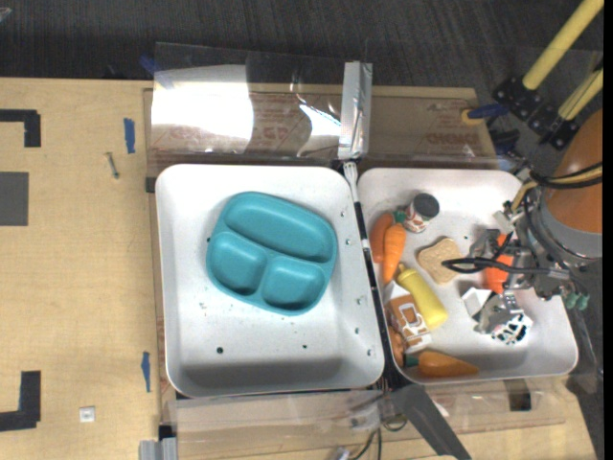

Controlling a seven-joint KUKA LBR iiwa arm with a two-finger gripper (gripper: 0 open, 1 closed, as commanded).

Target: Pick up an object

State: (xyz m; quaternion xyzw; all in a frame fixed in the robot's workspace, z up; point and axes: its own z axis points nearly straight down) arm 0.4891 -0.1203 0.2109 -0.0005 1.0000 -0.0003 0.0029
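Nearest lies an orange toy (442,362) in the right bin (560,353), where I hover my gripper (493,268), mid-approach, its state impossible to tell, needing a descent onto one object.

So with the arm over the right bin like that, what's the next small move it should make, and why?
Probably a short drop straight down. The gripper hovers in the right bin over an orange-red item beside the tan cookie-shaped piece; nothing visibly sits between its fingers, so lowering comes before closing.
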